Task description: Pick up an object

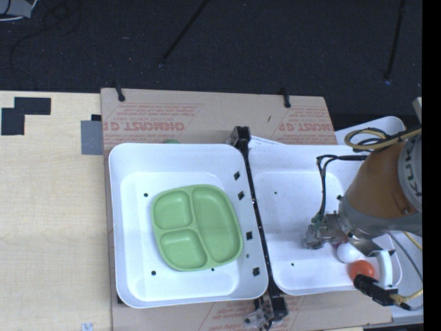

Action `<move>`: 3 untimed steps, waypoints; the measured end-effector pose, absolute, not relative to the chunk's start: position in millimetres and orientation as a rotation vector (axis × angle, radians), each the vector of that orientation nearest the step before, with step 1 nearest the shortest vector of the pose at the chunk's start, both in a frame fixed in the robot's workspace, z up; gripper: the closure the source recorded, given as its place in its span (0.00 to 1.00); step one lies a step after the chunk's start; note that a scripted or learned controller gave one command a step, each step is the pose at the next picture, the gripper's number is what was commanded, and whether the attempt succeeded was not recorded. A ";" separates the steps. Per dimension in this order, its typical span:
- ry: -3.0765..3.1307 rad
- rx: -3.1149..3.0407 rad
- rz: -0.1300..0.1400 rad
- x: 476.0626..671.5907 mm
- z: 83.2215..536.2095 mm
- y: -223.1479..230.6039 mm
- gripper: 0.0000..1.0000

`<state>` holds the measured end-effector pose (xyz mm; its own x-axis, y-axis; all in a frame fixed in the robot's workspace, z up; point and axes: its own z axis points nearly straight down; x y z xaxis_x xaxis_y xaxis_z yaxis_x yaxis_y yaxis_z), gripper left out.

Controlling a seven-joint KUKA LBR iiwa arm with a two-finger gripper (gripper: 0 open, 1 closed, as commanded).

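A green plate [197, 227] with three compartments lies flat in the middle of the left bin [131, 185]. My gripper [315, 238] hangs low over the floor of the right bin [289, 185], toward its right side. Just right of the gripper, near the bin's right wall, lie a white ball-like object [346, 252] and an orange one [363, 268], partly hidden by the arm. The arm's orange band [377, 185] covers the bin's right edge.
A black divider bar [252, 219] runs between the two bins. Brown cardboard [207, 118] lies under and behind both bins. Cables [368, 139] loop near the arm at the right. A pale wooden bench top [48, 219] spreads to the left.
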<state>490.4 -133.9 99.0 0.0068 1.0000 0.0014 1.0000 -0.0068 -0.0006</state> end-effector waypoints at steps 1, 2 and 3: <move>-2.214 -2.229 0.000 488.6 145.6 -143.5 1.00; -2.224 -2.220 -0.001 491.1 188.2 -147.6 1.00; -2.224 -2.222 -0.002 492.0 239.2 -148.4 1.00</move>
